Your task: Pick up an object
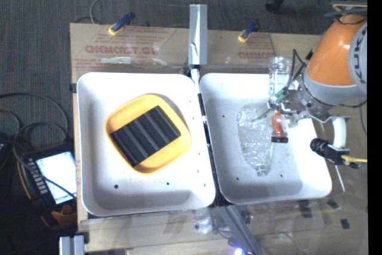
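Evenly lit from above, moderately bright, no hard shadows. White bins [89, 146] nearly washed out on their floors, with soft grey shading along the inner walls. Faint shadow under the yellow tray [122, 113]. Small glints on the clear bottle [255, 139], its outline hard to separate from the white behind it. Dark carpet [36, 21] dim but with visible texture. Overall slightly soft and grainy, low in resolution; fine detail around the end effector [279, 122] smeared. No evident bending at the edges.

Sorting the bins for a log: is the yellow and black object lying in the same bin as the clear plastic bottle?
No. The yellow and black object lies in the left bin, while the clear plastic bottle lies in the right bin.
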Motion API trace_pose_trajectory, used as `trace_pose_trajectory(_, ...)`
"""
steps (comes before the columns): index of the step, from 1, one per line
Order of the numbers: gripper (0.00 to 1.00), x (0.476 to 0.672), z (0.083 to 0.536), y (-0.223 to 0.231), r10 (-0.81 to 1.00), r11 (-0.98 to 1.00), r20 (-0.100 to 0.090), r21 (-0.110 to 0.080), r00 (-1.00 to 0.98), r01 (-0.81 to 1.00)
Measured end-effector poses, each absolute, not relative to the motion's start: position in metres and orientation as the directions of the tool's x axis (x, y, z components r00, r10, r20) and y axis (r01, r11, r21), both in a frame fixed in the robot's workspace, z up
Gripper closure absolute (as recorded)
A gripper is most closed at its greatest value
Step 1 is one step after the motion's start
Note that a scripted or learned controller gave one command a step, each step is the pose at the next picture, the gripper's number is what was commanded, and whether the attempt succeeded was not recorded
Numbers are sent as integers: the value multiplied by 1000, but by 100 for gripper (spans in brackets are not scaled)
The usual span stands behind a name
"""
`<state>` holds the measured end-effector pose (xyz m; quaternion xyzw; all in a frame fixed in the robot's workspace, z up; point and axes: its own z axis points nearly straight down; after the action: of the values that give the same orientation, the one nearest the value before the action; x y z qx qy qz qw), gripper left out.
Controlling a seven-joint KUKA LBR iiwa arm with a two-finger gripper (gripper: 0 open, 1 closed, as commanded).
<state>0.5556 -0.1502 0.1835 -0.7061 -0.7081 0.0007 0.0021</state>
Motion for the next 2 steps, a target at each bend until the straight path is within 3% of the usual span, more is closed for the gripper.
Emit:
trace_pose_trajectory(1, 0, 578, 95, -196, 984, 181, 0, 4, -181, 984)
trace_pose_trajectory(2, 0, 578, 95, -196, 984, 181, 0, 3, -181, 984)
